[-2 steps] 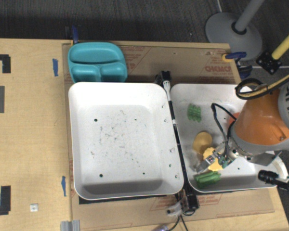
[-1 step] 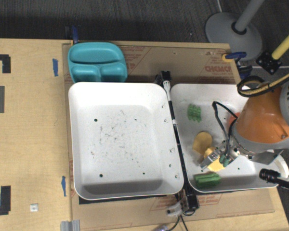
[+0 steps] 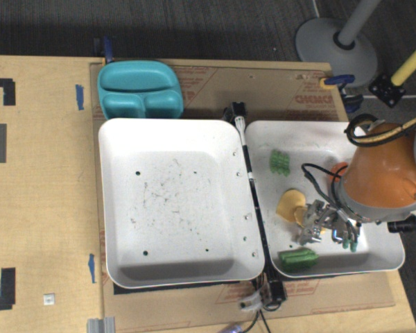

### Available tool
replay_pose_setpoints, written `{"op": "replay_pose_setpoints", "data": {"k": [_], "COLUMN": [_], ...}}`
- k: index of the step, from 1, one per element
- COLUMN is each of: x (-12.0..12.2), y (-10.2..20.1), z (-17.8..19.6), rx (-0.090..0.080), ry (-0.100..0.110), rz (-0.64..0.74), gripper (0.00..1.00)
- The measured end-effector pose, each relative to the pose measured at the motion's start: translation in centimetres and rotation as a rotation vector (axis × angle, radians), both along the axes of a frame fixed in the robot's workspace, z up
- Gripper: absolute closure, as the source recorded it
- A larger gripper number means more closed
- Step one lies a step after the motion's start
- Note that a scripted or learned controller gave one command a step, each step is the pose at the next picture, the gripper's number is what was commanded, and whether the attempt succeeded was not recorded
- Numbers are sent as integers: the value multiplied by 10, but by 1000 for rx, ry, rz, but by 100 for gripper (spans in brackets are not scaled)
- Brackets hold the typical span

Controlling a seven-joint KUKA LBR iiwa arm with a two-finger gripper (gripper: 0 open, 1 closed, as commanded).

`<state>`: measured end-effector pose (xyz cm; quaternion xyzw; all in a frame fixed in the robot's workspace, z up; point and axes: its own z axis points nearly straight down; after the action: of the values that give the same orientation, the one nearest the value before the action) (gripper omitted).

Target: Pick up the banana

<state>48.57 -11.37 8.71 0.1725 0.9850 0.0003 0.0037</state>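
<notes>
My arm, grey with its orange band (image 3: 383,175), reaches in from the right and hangs over the right-hand shallow white plastic bin (image 3: 374,261). My two-finger metal gripper (image 3: 317,222) points down and to the left, low in that bin's middle.

The task object, a stubby yellow banana piece (image 3: 290,205), lies on the floor of the right bin, just left of my gripper. The gripper's metal parts overlap its right edge, but I cannot tell whether they touch it. Grip state: cannot be determined; the mechanism is too cluttered with metal and cables to read.

Other contents of the right bin:
- A small ridged light-green block (image 3: 279,161) sits near the upper left, well apart from the banana.
- A flat darker green ridged block (image 3: 297,257) lies near the front wall, below my gripper.

The left-hand shallow white plastic bin (image 3: 111,207) sits just beside the right one. A teal divided plastic tray (image 3: 139,89) rests behind it on the cardboard-covered bench (image 3: 41,186).
</notes>
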Motion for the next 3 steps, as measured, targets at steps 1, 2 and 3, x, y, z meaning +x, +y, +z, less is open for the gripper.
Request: {"op": "replay_pose_setpoints", "data": {"k": [1,2,3], "x": [-4,108,108], "y": [20,10,10], "z": [0,54,53], "rx": [0,1,1], "ry": [-1,2,3], "rz": [-19,48,48], "gripper": [100,100,0]}}
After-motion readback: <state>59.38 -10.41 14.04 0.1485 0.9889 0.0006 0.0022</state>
